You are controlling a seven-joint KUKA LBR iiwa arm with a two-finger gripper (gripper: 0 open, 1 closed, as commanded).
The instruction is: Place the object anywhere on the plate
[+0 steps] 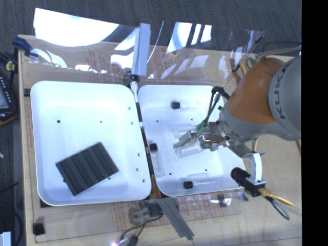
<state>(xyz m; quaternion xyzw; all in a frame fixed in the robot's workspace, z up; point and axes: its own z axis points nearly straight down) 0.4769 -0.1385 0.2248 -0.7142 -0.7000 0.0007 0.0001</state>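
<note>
a grey robot arm with an orange band reaches from the right into the right white bin [169, 186], its gripper [185, 141] low over the floor beside small dark pieces: one near the top [176, 105], one at the left wall [152, 147], one near the bottom [188, 185]. the dark ridged plate [87, 167] lies in the left bin [46, 94], well apart, so a weak grasp could drop the piece while crossing the divider. the gripper blurs against the white floor; whether it is open or holding anything cannot be told, nor which piece is the object.
</note>
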